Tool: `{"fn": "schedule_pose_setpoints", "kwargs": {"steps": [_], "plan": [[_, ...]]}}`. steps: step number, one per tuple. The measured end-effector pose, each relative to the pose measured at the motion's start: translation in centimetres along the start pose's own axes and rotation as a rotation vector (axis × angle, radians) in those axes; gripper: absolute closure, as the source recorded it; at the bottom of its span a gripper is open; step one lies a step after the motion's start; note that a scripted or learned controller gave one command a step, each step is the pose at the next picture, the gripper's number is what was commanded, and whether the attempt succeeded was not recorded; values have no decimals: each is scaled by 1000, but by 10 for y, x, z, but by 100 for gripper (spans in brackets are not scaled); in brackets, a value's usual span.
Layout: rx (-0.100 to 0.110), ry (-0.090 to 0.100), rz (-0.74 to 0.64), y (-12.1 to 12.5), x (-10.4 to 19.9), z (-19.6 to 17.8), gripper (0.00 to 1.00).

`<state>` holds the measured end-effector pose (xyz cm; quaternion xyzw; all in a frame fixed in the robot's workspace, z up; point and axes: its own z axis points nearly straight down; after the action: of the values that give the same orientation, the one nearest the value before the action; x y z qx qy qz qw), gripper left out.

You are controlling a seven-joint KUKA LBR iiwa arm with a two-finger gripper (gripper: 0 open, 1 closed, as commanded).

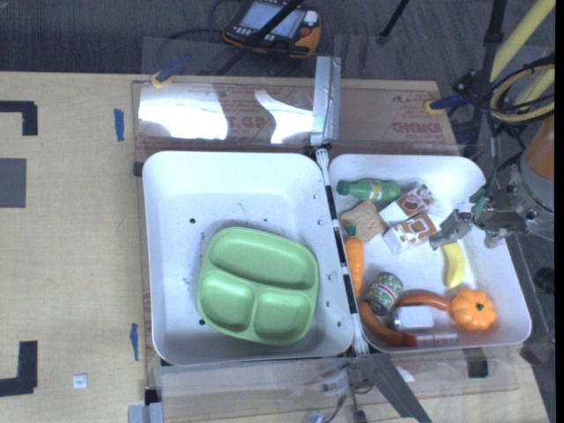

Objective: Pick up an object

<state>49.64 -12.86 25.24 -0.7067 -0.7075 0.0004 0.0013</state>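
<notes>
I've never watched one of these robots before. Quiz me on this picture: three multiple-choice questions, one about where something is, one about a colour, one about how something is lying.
1. Where is the green divided tray?
A. In the left bin
B. In the right bin
C. On the bench outside the bins

2. What colour is the small pumpkin?
A. Blue
B. Orange
C. White

3. How is the green bottle positioned?
A. Standing upright
B. Lying on its side
C. Held up in the air by the arm

Answers:
1. A: the tray sits by itself in the left bin.
2. B: the pumpkin is orange, with a green stem, in the near right corner of the right bin.
3. B: the bottle lies flat along the right bin's far edge, well away from the gripper.
</notes>
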Motion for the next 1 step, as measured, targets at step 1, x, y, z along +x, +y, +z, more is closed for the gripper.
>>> {"fn": "schedule_pose_setpoints", "kwargs": {"steps": [1], "plan": [[-1,0,38,18,-78,85,0]]}}
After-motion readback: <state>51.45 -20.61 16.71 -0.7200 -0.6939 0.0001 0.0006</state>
